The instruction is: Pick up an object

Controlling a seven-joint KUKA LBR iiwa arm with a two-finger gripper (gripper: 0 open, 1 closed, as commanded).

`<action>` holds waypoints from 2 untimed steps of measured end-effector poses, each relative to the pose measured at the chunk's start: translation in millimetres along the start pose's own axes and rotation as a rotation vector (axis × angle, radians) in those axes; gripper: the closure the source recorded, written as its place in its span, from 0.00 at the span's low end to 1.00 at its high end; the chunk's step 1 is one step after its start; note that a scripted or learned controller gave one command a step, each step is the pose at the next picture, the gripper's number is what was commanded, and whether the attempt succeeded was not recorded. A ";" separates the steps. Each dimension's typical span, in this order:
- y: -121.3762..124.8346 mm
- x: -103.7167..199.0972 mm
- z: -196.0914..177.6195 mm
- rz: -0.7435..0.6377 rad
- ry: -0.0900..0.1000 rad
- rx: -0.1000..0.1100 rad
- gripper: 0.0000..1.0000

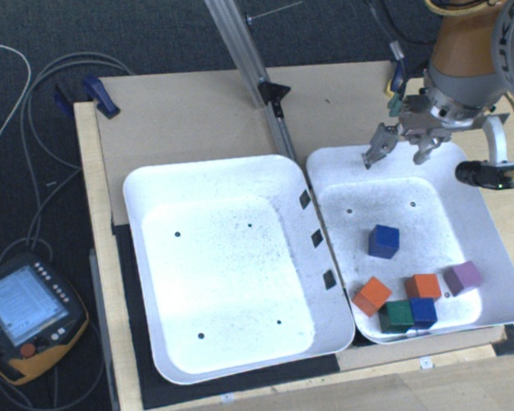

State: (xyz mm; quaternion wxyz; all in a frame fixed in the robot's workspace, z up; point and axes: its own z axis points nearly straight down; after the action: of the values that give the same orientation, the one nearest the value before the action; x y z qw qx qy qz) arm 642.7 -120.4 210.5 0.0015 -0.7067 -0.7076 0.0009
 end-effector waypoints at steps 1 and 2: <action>-57.0 -11.1 97.6 0.003 0.002 0.009 0.00; -93.8 34.4 112.6 -0.002 0.003 0.004 0.00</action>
State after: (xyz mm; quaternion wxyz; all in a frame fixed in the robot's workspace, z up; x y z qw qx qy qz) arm 548.5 -86.1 98.3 0.0040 -0.7061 -0.7081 0.0010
